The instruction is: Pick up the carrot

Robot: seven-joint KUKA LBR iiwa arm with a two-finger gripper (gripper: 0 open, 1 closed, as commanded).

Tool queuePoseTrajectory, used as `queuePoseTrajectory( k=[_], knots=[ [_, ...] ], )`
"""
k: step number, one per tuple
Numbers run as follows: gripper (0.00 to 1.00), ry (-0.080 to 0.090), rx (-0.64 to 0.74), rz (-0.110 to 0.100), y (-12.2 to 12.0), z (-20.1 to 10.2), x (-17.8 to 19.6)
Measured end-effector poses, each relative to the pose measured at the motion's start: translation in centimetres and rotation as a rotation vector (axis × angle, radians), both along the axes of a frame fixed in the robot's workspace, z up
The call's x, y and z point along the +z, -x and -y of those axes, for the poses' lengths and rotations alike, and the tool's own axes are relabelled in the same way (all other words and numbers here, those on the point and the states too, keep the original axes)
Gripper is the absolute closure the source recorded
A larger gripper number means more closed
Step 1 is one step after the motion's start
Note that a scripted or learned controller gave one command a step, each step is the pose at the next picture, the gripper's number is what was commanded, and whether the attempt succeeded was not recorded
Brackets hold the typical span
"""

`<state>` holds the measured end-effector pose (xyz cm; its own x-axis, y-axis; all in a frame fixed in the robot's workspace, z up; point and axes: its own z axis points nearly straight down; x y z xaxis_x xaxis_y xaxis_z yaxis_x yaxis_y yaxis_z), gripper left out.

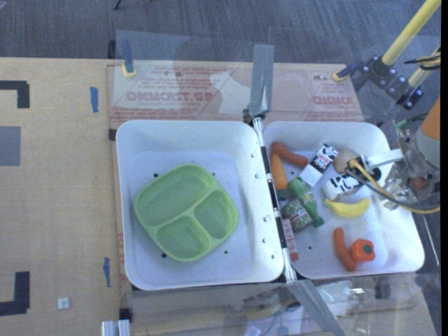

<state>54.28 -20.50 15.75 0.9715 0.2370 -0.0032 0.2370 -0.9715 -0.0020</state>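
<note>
Carrot (278, 171) lies in the right bin (409, 257), along its left wall, just below a red sausage (289, 153) and above a green bottle (302, 194). Gripper (392, 180) sits well right of the carrot, near the banana (348, 206); whether the claw is spread or pinched, cannot tell.

— What does the arm (428, 142) look like at the right edge?
— Grey wrist casing with an orange band above it.
— And lower down?
— A pale metal gripper (392, 180) assembly, cluttered with small fittings, and a yellow and black cable (364, 170) looping off it; finer details are too blurred to tell.
</note>
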Motion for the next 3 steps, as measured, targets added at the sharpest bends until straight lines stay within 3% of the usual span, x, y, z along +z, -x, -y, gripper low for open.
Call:
queuePoseTrajectory(
  k=[1, 2, 3],
  knots=[
    [0.0, -0.001, 0.0, 0.0, 0.0, 0.0, 0.0],
    [0.0, 0.004, -0.036, 0.011, -2.9, -0.8, -4.2],
    [0.0, 0.021, 0.006, 0.043, -2.5, -1.3, -5.2]
  ],
)
